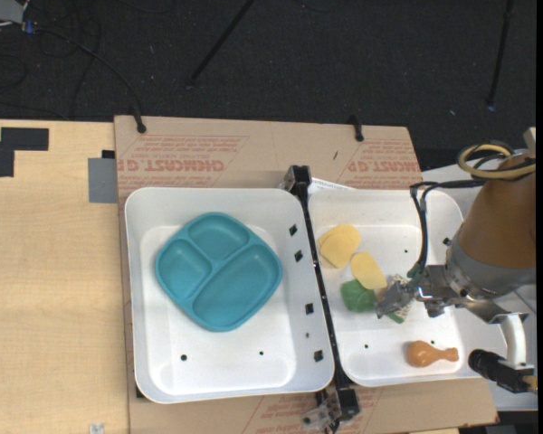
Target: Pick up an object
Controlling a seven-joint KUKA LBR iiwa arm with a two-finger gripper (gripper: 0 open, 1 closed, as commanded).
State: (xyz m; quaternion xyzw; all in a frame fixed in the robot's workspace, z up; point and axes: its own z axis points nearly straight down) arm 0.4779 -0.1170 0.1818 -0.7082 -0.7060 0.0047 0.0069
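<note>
In the right bin (380, 369) lie two pale yellow pieces, one (339, 243) nearer the divider and one (367, 270) just below it. A green piece (356, 295) sits under them. An orange drumstick-shaped toy (429, 353) rests near the bin's front. My gripper (394, 299) is low in the right bin, right beside the green piece and under the lower yellow piece. Whether anything is between its tips is too small to make out.
The left bin (163, 369) holds a teal divided plate (219, 270). A black divider (312, 278) runs between the bins. The arm's brown wrist (496, 233) covers the right bin's right side. Cardboard (253, 156) lies under both bins.
</note>
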